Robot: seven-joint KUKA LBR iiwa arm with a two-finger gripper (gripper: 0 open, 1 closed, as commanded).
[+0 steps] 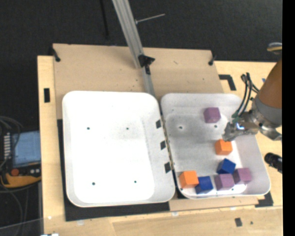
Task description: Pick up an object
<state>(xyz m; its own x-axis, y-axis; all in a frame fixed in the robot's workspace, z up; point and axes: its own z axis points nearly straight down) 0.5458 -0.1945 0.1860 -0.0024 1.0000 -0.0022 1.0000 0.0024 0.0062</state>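
A: Camera view, from above. Right bin (187,107) holds seven cubes. Claw (232,130) hangs over the bin's right half, just above the orange cube (223,147), near touching its top edge. Likely target, my reading.

B: Claw state?

A: Cannot tell; the tip is small and blurred against the wrist. Nothing visibly held.

B: Other cubes?

A: Purple cube (212,114) up and left of the claw, alone. Blue cube (226,166) just below the orange one. Along the front wall: second orange cube (189,178), second blue cube (204,184), and two purple cubes (224,181), (244,175), packed close. Left bin (113,146) shows only small dark dots.

B: Risks?

A: The claw looks offset toward the cube's upper right corner. If it descends off-centre, it may clip an edge and push or tip the cube rather than straddle it. The blue cube sits near; a nudge could drive the orange one into it. The bin's right wall is also near the wrist.

B: Any writing?

A: None legible. Black marks on the table (113,68), no text. A blue device (27,149) with cables sits far left, label unreadable.
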